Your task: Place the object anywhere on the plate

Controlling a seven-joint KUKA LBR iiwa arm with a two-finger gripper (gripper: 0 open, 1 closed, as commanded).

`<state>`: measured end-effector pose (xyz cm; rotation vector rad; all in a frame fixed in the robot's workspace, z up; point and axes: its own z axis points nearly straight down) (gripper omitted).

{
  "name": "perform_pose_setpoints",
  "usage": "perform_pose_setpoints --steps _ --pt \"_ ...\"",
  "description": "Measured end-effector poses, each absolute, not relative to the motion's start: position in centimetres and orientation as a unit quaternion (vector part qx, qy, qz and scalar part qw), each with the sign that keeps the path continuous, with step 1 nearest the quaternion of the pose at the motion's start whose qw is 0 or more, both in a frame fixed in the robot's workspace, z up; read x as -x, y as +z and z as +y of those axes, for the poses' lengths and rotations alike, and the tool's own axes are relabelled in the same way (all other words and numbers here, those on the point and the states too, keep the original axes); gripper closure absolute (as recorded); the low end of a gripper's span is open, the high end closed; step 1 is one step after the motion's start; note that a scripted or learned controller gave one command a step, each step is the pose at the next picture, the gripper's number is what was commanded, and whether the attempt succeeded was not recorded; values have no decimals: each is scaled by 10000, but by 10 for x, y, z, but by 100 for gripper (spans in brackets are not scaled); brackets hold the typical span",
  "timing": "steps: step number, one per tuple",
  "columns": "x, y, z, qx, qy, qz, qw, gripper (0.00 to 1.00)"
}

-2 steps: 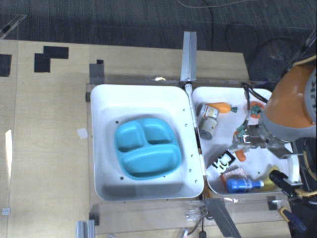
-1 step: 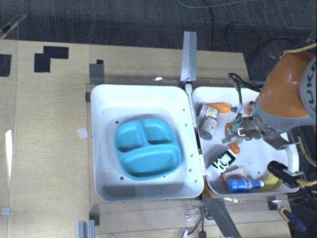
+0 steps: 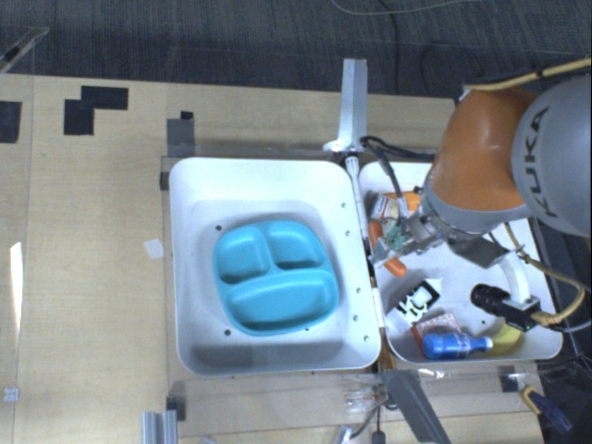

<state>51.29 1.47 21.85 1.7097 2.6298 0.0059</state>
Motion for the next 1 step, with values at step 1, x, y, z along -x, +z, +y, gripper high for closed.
perform_pose_setpoints --steps 1 --pt "-514 229 15 -5435 33 8394 44 100"
